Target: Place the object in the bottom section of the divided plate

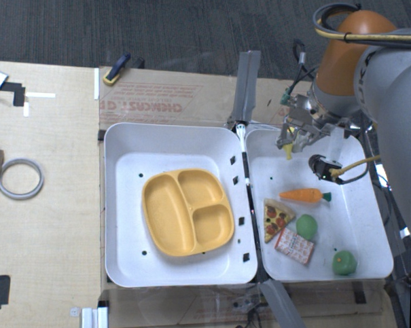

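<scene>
**Plate bare, nothing picked yet**

Pale bench (pixel 45 255) fills the left, with a tape roll (pixel 18 178) lying on it, well apart from the bins. Next comes the left bin (pixel 117 163), holding the yellow divided plate (pixel 188 212). All three of its sections look bare, including the bottom section (pixel 212 223), so nothing has been placed so far.

Across the divider, the right bin (pixel 366 221) carries the loose items: a pizza slice (pixel 277 219), a red packet (pixel 294 245) just beside it, a carrot (pixel 303 195) above them, a green ball (pixel 307 226) between carrot and packet, and a second green piece (pixel 344 262) near the bin's lower right corner. The task does not say which one is meant, and I cannot tell from this view.

At the bin's top, the gripper (pixel 293 139) hovers over bare floor, apart from every item. Nothing sits between its fingers; how far they are spread is too small to make out.

By my reading, the whole job remains: choose an item, grasp it, carry it left across the divider, and set it into the plate's bottom section.
</scene>
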